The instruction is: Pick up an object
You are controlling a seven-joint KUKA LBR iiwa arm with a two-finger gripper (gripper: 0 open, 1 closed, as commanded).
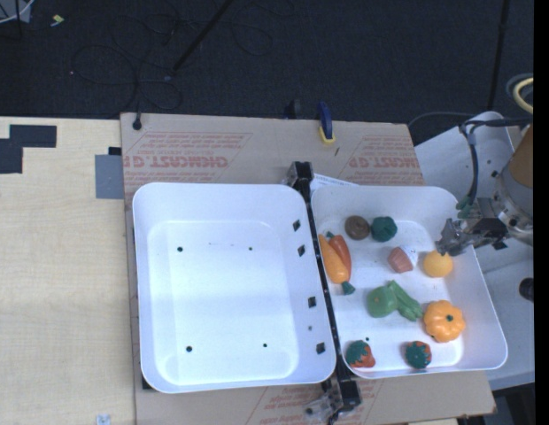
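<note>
Camera view: the right bin is crowded with small toys. A carrot is laid along its left wall, and a brown ball and a dark green piece are set near its far edge. A pink block is placed at the middle, a green pepper just below it, and an orange pumpkin toward the near right corner. A strawberry and a teal berry are found along the near edge. The left bin is seen beside it. The gripper is reached in over the right edge (low, slanted leftward), directly above a yellow fruit; whether it is clenched or released cannot be told.
</note>
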